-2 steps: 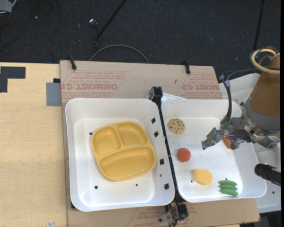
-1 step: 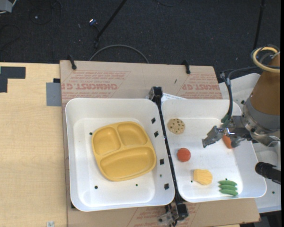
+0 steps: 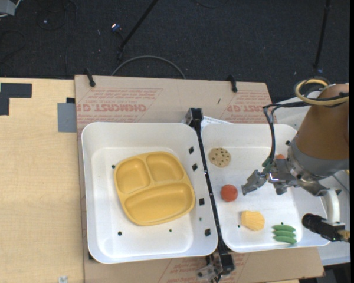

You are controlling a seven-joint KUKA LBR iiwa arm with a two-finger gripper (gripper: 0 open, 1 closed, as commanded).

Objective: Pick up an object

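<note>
Bins: two; tray (image 3: 154, 187) one; cookie (image 3: 219, 157), tomato (image 3: 228, 193) one each.

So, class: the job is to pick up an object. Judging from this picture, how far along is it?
Done: nothing lifted. The cookie, red ball, yellow piece and green pods all lie in the right bin. In hand: the gripper hangs low beside the ball, apparently holding nothing. Left: grasping and lifting one.

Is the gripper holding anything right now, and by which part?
Nothing is held. The gripper hangs open above the right bin, beside the red ball.
</note>
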